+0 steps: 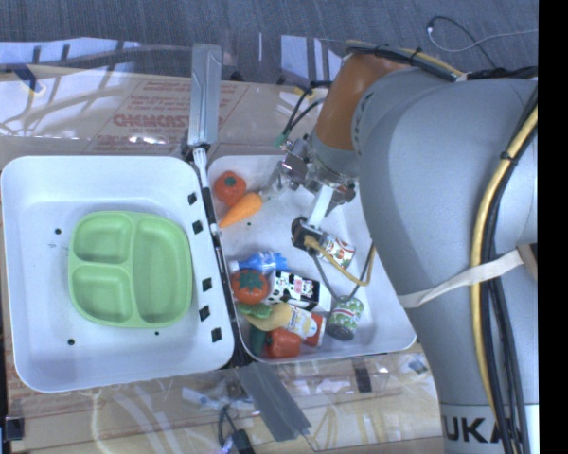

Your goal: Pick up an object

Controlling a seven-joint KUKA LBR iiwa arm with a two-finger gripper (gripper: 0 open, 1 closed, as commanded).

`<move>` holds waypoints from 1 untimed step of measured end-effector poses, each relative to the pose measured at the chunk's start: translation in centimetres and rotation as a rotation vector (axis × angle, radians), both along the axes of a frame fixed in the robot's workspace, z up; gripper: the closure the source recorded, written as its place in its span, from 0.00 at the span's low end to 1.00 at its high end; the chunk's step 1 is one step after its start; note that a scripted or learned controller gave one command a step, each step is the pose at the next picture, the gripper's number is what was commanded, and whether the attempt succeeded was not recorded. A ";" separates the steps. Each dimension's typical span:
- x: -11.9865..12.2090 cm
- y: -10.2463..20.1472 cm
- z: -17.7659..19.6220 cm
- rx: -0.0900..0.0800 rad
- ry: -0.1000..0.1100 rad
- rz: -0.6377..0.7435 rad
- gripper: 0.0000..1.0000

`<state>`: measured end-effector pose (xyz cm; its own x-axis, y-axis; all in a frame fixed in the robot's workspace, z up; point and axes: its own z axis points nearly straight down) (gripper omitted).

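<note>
The claw (289, 170) hung over the far end of the right bin (390, 303), under the arm's (435, 159) orange band. Whether it was open or closed could not be told, as the wrist and cables crowded it, and nothing could be seen in its hold.

Just beside it, toward the bin's left wall, lay a red round fruit (230, 186) with a carrot (240, 210) touching it on the near side. A small labelled jar (338, 250) lay on its side in the middle of the bin, partly behind a yellow cable. At the near end sat a heap: a tomato (250, 285), a blue packet (266, 260), a black-and-white carton (297, 290), a green-topped can (345, 318) and a red pepper (283, 344), pressed together, with pieces among them too overlapped to name.

The left bin (28, 206) held a green divided plate (131, 268). The arm cut off the right bin's right side and the surface (104, 112) beyond it.
</note>
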<state>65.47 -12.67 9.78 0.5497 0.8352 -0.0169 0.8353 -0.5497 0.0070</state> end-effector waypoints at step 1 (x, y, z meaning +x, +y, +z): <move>0.2 0.0 14.4 0.018 -0.004 -0.257 0.00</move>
